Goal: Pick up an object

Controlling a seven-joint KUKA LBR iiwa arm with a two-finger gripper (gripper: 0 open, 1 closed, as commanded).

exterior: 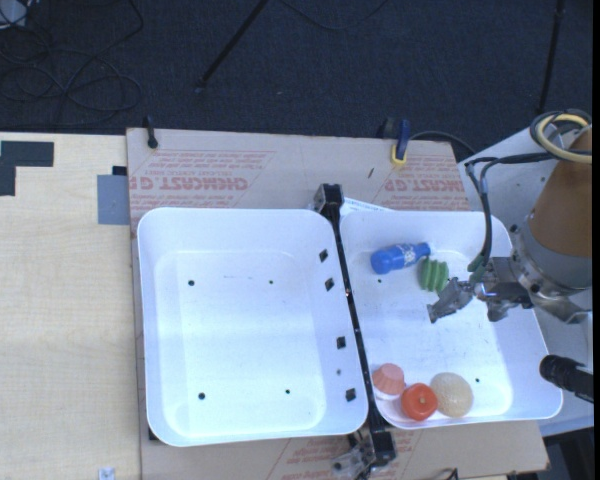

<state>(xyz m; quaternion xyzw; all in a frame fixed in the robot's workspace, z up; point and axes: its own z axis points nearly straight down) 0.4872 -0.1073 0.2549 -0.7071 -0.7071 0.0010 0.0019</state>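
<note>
On the brown cardboard sheet (280, 173) under the two bins we read mirrored red print, seemingly "CHEMCAST GP". The smooth white plastic right bin (525, 393) holds a blue plastic bottle (399, 257), a ribbed green object (433, 273), a pink round piece (388, 377), a glossy red tomato-like ball (418, 401) and a pale beige ball (452, 393). The metal gripper (450, 301) hangs over this bin just below the green object, and we cannot tell how its jaws stand or whether it holds anything.

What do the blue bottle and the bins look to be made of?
Blue bottle: likely plastic, going by its uniform saturated colour and slight sheen. Right bin and left bin: probably moulded plastic, smooth white with rounded corners. Neither is certain.
</note>
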